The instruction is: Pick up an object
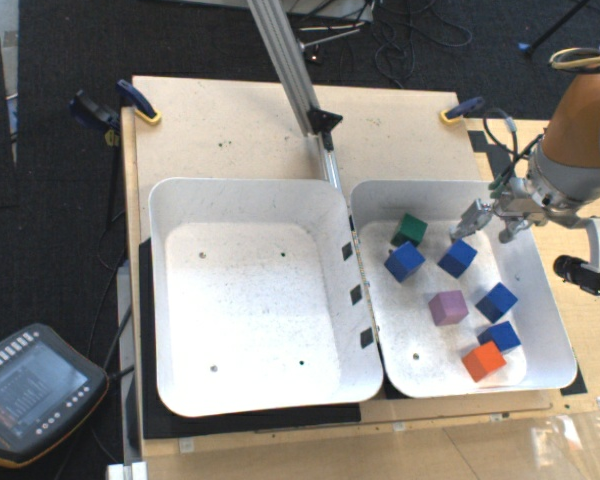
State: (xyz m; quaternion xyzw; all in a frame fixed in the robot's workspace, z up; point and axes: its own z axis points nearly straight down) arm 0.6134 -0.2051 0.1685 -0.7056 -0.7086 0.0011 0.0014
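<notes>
The right bin (550, 313) holds several cubes. A green cube (412, 230) sits at the back, with a blue cube (404, 261) just in front of it. Another blue cube (458, 257) lies near the middle and a purple cube (447, 307) in front of that. Two more blue cubes (497, 301) (500, 336) and an orange cube (484, 360) lie toward the front right. My gripper (488, 228) hangs over the bin's back right part, just right of and above the middle blue cube. Its fingers (467, 224) are spread open with nothing between them.
The left bin (180, 228) stands beside the right one. A slanted metal bar (285, 53) runs down to the bins' shared back edge. Blue-and-yellow clamps (138, 101) (460, 110) grip the board's back corners. A pendant (30, 393) lies at the front left.
</notes>
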